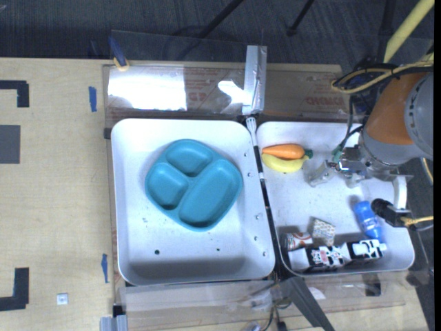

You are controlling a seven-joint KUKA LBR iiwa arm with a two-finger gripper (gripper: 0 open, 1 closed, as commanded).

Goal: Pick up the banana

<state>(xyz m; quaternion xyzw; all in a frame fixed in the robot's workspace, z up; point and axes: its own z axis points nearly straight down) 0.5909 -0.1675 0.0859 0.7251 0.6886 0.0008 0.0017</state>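
A yellow banana (284,164) lies in the right bin (303,202), near its top left corner. An orange carrot (282,151) rests against the banana's far side. My gripper (322,174) reaches in from the right and hovers a short way right of the banana, apart from it. Nothing shows in the gripper.
The left bin (131,240) holds a blue divided plate (194,183). In the right bin a blue bottle (366,219) lies under the arm, and a small packet (322,227), a tube (300,241) and black-and-white items (341,253) line the front wall.
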